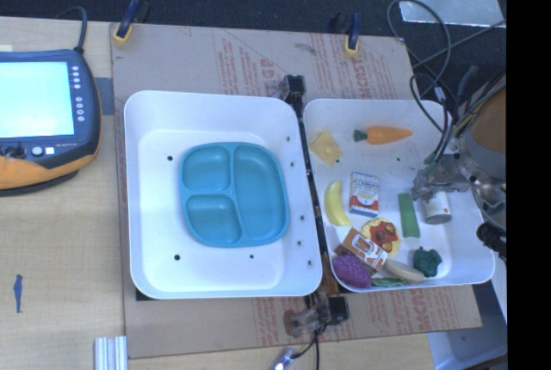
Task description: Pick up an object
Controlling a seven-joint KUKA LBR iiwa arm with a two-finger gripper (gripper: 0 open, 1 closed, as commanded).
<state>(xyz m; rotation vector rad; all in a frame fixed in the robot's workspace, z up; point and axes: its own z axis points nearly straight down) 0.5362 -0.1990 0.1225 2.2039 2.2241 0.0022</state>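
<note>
Two shallow white bins are seen side by side on the table [52, 274], over a sheet of brown cardboard [250, 58]. The left bin [142, 188] holds a blue divided plate [232, 194], lying flat near its middle. The right bin [469, 274] is crowded with small toy items: a carrot [384, 134] near the far wall, a pale yellow wedge [325, 147] beside the dividing edge, a banana [335, 203] below it, a small white and blue carton [364, 193] just beside the banana, a green stick [408, 215], a round pizza-like piece [382, 233], a brown packet [364, 248], purple grapes [351, 271] in the near corner and a dark green lump [426, 261]. The end effector [436, 188] is placed low over the right side of this bin, close to the green stick and next to a small white cylinder [436, 208]; whether it is wide or narrow cannot be told, and nothing is seen held in it. The arm [486, 132] enters from the right, with cables [430, 41] looping above it. An orange-edged pendant with a lit screen [39, 110] lies on the table to the left of the bins.
</note>
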